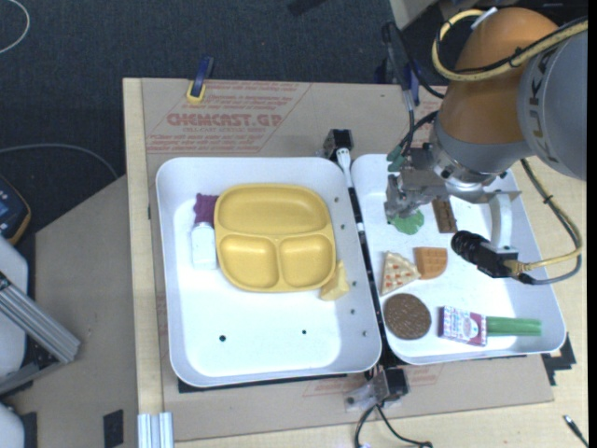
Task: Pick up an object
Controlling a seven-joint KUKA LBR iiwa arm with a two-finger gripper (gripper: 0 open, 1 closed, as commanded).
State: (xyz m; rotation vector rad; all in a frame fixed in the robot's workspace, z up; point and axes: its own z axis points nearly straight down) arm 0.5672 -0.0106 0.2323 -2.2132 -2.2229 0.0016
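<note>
Green flat object (408, 221) lies in the right white bin (550, 297), near that bin's far-left corner, directly under the hand (407, 201) of the grey arm with its orange band (490, 68). Whether the hand is clenched or released cannot be told. Nearer the counter's front edge in the same bin lie a triangular pizza-slice toy (398, 271), an orange toast-like square (431, 261), a round brown cookie (408, 315) and a pink carton (462, 326). The left white bin (270, 348) holds a yellow three-section plate (275, 235).
</note>
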